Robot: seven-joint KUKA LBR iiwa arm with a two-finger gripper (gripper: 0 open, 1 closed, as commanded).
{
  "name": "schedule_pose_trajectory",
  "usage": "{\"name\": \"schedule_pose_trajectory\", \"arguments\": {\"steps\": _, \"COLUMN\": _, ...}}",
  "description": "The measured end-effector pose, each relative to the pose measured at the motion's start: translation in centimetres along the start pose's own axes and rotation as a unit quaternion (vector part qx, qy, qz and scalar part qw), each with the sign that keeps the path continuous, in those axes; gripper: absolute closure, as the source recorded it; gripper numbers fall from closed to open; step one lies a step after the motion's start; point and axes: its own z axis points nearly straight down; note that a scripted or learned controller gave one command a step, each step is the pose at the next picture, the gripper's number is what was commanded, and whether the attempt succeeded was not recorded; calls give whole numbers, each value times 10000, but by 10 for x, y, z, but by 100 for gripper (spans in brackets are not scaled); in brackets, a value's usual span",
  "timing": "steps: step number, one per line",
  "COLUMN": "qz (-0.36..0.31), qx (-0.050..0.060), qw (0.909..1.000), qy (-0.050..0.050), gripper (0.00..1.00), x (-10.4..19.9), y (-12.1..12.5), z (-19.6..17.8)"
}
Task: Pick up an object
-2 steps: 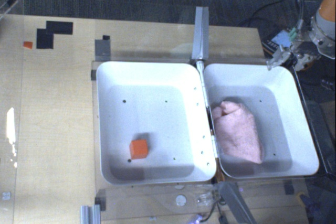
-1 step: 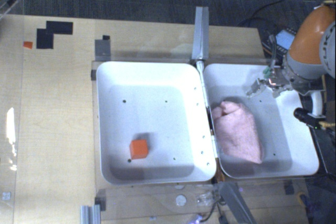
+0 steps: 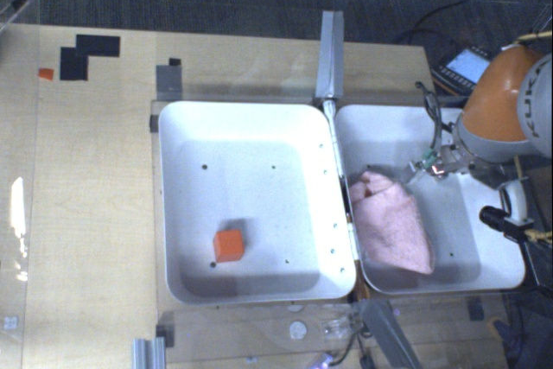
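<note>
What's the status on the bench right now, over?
Hand low over right bin, by pink cloth, nothing seen held. Orange block alone in left bin. Nothing blocking either.

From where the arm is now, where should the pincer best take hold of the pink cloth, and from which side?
Probably from straight above, on the raised fold at the top end of the cloth, which lies nearest the pincer. The cloth lies crumpled and soft against the right bin's left wall, so a side approach is blocked there; the bunched fold gives something to pinch.
</note>
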Motion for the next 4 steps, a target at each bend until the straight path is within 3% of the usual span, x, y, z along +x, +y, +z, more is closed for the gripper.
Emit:
{"name": "schedule_pose_trajectory", "arguments": {"steps": 1, "qz": 718, "qx": 23, "qw": 9974, "qy": 7, "gripper": 0, "x": 0, "y": 44, "z": 3}}
{"name": "schedule_pose_trajectory", "arguments": {"steps": 2, "qz": 352, "qx": 4, "qw": 9994, "qy": 3, "gripper": 0, "x": 37, "y": 1, "z": 0}}
{"name": "schedule_pose_trajectory", "arguments": {"steps": 3, "qz": -469, "qx": -16, "qw": 9989, "qy": -12, "gripper": 0, "x": 40, "y": -68, "z": -2}}
{"name": "schedule_pose_trajectory", "arguments": {"steps": 4, "qz": -1492, "qx": -23, "qw": 9888, "qy": -3, "gripper": 0, "x": 72, "y": -13, "z": -1}}
